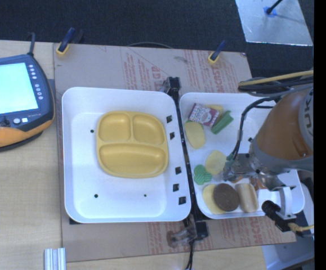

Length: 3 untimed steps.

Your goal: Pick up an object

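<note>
Grey arm [281,134] overhangs the right bin [247,101], crowding toy foods; pincer [242,176] state unclear.

the two bins, left [78,151] and right [241,98], look like smooth white plastic with a faint sheen, and the yellow divided tray [132,144] in the left one is matt, smooth plastic. they sit on a flat sheet of brown cardboard [151,66] printed in faded red, which lies on a pale wood-grain desk [16,207] beside dark, rough-looking carpet [123,10]. the arm [284,131] has a glossy orange band over smooth grey casing, and the small packet [203,114] in the right bin looks like shiny printed wrapper.
</note>
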Tool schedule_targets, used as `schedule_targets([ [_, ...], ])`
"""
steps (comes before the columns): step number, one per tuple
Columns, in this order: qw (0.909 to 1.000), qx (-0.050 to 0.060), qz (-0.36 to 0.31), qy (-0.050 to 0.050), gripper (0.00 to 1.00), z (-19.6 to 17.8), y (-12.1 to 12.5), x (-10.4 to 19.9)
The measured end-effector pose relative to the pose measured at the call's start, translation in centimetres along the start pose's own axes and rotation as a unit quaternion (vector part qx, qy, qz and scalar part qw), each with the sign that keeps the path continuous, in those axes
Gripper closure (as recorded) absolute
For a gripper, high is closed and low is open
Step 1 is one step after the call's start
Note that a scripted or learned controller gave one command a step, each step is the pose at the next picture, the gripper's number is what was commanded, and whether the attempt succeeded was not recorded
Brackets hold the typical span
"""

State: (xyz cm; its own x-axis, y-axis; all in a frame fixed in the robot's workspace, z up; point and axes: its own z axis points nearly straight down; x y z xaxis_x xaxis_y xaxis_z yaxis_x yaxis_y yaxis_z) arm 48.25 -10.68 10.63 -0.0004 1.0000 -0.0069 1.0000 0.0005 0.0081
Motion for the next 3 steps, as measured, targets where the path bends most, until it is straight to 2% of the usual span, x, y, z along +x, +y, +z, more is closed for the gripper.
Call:
schedule_targets([
  [1,1.0000,0.000,0.000,0.000,0.00,0.1,0.0,0.0],
  [2,1.0000,0.003,-0.003,0.004,0.00,1.5,6.3,1.4],
  [3,1.0000,-0.001,-0.003,0.002,0.00,-4.7,15.8,0.0],
])
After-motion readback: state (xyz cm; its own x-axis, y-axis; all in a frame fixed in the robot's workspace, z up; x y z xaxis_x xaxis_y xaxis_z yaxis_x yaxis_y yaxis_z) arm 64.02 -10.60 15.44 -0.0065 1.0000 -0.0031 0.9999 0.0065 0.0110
